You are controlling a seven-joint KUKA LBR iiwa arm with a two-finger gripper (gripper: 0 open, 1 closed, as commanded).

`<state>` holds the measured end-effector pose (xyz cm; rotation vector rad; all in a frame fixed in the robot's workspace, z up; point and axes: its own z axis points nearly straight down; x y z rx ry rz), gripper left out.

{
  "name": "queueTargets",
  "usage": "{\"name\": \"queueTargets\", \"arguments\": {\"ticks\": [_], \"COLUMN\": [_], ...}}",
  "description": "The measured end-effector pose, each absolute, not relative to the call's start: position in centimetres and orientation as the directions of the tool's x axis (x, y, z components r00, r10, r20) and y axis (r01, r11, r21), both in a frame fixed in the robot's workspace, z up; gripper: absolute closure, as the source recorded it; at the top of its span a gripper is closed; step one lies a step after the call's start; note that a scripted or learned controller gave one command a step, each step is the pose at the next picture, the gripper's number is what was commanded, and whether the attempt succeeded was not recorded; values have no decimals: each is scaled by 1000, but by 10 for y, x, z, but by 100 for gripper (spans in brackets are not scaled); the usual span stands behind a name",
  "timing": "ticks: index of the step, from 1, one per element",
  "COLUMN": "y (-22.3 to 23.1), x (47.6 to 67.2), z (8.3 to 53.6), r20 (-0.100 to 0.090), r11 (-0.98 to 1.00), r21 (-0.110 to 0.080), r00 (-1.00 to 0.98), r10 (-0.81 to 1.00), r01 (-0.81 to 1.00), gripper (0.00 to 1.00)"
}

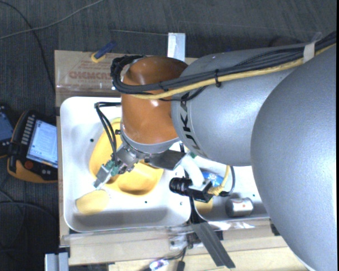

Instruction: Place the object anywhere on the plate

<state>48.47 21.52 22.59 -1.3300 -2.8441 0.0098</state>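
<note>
Pale yellow and rounded, the object (92,202) lay in the near left corner of the left bin (73,151), on the white floor and close to the bin's front wall. It looked smooth and matte, somewhat oval, lighter in tone than the plate beside it; its exact kind could not be made out. It sat just off the edge of the yellow plate (133,179), which lay flat in the middle of the same bin and was largely covered by the arm's wrist. Whether the object touched the plate's rim could not be told.

The gripper (103,177) pointed down and to the left over the plate's left edge, its tip just above and beside the object, not around it. Whether the claw was open or closed could not be told, as the tip was small and partly blurred, with green and pale parts showing.

The grey arm (260,112) with its orange band (150,103) filled much of the view, black cables (158,86) looping over the band. White letters ran along the grey housing, partly hidden, so only a "K" and a "U" were readable. Behind the bin lay a cardboard sheet (82,72) with faded red print that was too faint to read for sure. A handheld control pendant (37,145) with a lit screen lay on the carpet to the left. In the right bin (237,219) rested a small grey cylinder (239,206).
</note>
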Motion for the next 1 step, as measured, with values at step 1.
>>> {"name": "queueTargets", "arguments": {"ticks": [1], "y": [201], "x": [516], "z": [208], "r20": [0], "r11": [535], "r21": [-9], "r00": [-535], "r10": [845], "r01": [845], "gripper": [0]}}
